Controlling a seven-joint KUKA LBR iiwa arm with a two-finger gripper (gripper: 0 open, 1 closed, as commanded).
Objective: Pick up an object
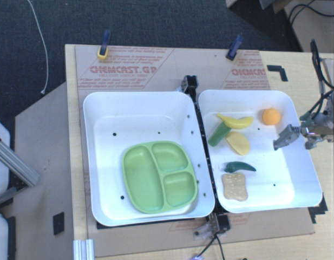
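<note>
- We see the end effector (281, 140) over the right shallow white plastic bin's (296, 191) right edge; we cannot tell its state.
- Smooth round orange ball (270, 116) lies near it; bare floor below.
- Left bin (102, 145) holds a glossy green divided tray (158, 175).

dark carpet floor (129, 15); wooden bench (47, 140)
</note>
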